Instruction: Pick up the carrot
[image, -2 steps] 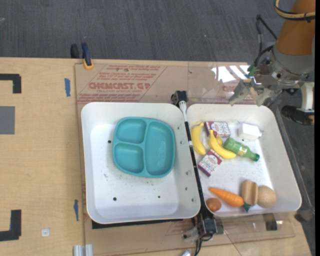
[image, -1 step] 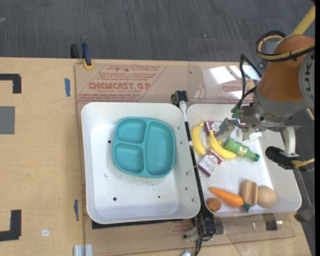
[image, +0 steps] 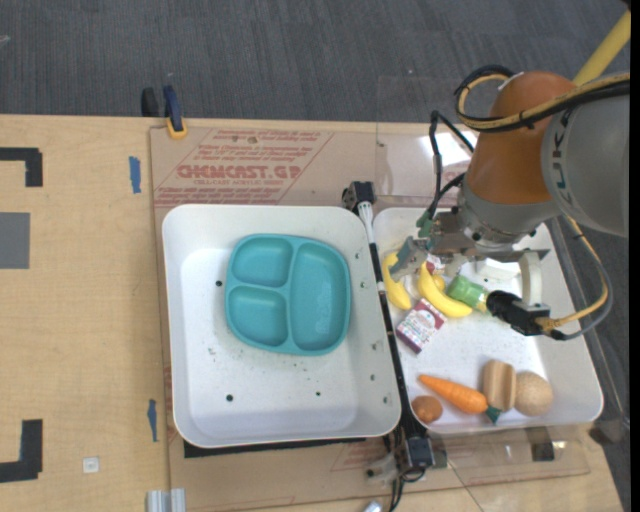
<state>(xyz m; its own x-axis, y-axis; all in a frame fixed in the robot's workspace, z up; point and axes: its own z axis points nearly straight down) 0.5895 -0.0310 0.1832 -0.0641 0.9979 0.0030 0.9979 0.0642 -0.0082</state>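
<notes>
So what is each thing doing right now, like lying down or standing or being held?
carrot: lying flat in the right bin, nothing holding it
bananas: lying in the right bin, under the arm
pink carton: lying flat beside the bananas
green thing: lying next to the bananas
bread roll: resting by the carrot's leafy end
small brown ball: sitting near the carrot's tip
teal plate: flat in the left bin, right way up

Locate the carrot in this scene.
The carrot lies near the front of the right bin, between a small orange ball and a bread roll.
</notes>
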